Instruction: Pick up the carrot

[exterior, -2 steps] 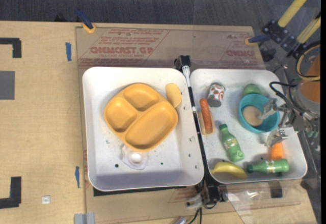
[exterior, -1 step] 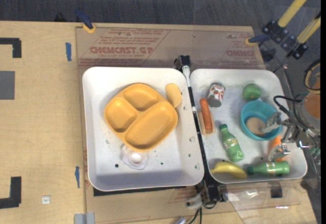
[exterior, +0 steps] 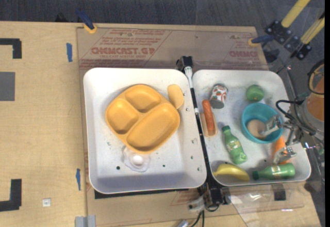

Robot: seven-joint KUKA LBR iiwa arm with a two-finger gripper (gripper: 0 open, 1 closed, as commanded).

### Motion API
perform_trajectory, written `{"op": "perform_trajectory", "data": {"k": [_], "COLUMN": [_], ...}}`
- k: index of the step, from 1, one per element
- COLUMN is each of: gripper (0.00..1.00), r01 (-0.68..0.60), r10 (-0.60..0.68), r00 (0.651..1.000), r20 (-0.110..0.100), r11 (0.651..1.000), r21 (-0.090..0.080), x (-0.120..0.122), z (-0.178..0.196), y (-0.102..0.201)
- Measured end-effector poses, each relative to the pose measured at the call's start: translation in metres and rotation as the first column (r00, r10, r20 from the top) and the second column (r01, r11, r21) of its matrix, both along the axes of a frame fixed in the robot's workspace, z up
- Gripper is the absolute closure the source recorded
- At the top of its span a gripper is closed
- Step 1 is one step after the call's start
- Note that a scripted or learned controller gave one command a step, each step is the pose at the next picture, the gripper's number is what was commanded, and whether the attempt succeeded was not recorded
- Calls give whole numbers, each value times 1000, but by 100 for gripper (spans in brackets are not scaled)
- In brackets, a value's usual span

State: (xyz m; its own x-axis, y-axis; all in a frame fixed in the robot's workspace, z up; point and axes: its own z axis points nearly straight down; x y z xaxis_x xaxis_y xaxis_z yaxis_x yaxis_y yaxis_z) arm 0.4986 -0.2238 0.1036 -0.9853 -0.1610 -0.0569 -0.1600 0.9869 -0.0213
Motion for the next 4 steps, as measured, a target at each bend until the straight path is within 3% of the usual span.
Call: {"op": "perform_trajectory", "data": {"k": [1,2,3,4], "gripper": [0,0,0,0], "r01": [-282,-533,-355,-3], "r10": [282,533,355,4], "r00": [959,846,935,999], "r20": [-11,-12,-26,-45], "r11": [959,846,935,1000], "r21": [-4,-20,-6,11], "x": [8,13,25,99], "z": [0,0,0,22], "y": [5,6,2,2]}}
